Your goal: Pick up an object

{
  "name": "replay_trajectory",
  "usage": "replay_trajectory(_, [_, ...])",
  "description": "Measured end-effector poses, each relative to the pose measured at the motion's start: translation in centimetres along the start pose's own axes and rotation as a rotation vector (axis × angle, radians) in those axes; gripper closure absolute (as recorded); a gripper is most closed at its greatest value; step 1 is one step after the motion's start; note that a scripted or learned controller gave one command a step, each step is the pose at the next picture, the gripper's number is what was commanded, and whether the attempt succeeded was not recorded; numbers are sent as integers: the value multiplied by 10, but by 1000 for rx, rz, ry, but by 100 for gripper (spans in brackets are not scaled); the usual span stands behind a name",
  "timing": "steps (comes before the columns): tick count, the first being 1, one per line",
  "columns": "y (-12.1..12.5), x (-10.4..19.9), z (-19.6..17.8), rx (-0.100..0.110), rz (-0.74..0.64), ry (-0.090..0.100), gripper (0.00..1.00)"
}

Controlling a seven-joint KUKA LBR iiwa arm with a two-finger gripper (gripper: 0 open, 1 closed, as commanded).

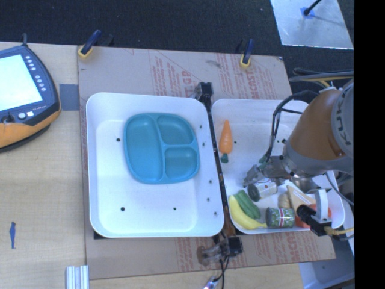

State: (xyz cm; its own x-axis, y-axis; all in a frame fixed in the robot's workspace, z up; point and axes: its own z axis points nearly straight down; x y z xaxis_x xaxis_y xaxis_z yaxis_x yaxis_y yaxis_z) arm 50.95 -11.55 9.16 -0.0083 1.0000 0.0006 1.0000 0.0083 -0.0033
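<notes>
The gripper (260, 178) sits low in the right bin (252, 110); finger state cannot be determined. Candidate objects cluster at its 5 o'clock: banana (239, 217), jar (280, 217). Centre over one item before closing.

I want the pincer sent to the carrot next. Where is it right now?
The carrot lies in the right bin, near its left wall and toward the far end, apart from the banana and the other items at the near end.

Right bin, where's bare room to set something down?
In the right bin, bare floor lies along the far wall, right of the carrot. The near end is crowded: banana, green jar and the pincer.
</notes>
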Motion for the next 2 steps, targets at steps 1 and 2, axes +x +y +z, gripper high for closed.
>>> replay_trajectory(1, [0,-2,-10,2,-1,-2,100])
replay_trajectory(2, [-13,3,-126,-4,4,-1,100])
